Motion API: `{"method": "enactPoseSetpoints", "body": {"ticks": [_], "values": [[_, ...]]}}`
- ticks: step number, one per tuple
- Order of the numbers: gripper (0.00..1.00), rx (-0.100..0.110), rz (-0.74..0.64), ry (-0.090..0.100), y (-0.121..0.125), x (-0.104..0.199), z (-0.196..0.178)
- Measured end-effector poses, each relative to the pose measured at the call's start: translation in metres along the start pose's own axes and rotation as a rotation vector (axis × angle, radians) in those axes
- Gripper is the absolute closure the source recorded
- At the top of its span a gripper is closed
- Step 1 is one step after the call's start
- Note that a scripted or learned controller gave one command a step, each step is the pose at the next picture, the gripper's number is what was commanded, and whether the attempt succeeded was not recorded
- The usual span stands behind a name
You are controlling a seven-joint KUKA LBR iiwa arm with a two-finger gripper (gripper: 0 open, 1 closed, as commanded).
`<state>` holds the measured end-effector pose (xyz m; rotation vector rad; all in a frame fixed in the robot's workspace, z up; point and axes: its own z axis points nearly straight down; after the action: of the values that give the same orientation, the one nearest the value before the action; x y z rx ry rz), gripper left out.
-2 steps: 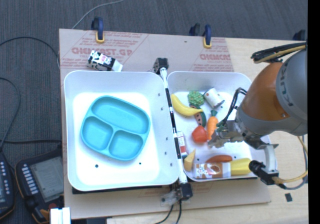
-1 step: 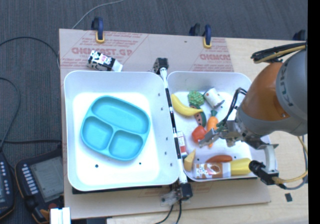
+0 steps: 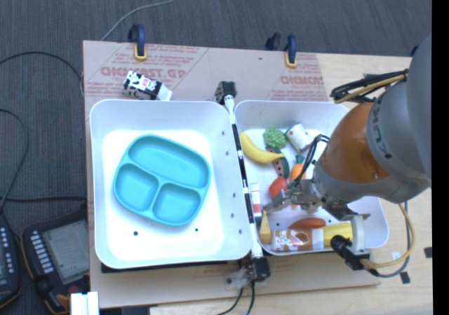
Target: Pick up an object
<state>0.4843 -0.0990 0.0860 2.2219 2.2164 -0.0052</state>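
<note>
The right bin (image 3: 379, 235) holds several small items. A yellow banana (image 3: 258, 151) lies by its left wall, with a green leafy piece (image 3: 274, 138) and a white cup (image 3: 297, 135) behind it. A small red piece (image 3: 278, 185) and an orange carrot-like piece (image 3: 297, 169) sit in the middle. Near the front lie a red-orange piece (image 3: 306, 223) and a bottle with a yellow end (image 3: 309, 238). My gripper (image 3: 286, 198) hangs low over the bin's middle, just in front of the red piece and above the bottle. The arm's orange band (image 3: 351, 159) hides the bin's right half.
The left bin (image 3: 105, 236) bears a blue divided plate (image 3: 162, 179). A metal rail (image 3: 240, 166) runs between the bins. Two clamps (image 3: 137, 34) (image 3: 290, 47) grip the board's far edge, and a small black and white block (image 3: 144, 86) lies on the board behind the left bin.
</note>
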Motion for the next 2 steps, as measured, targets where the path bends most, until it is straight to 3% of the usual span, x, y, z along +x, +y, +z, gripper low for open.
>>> {"method": "enactPoseSetpoints", "body": {"ticks": [1, 2], "values": [[1.0, -0.004, -0.002, 0.001, 0.0026, 0.0012, -0.0087], [0.0, -0.002, -0.002, 0.001, 0.0019, 0.0013, -0.0081]]}}
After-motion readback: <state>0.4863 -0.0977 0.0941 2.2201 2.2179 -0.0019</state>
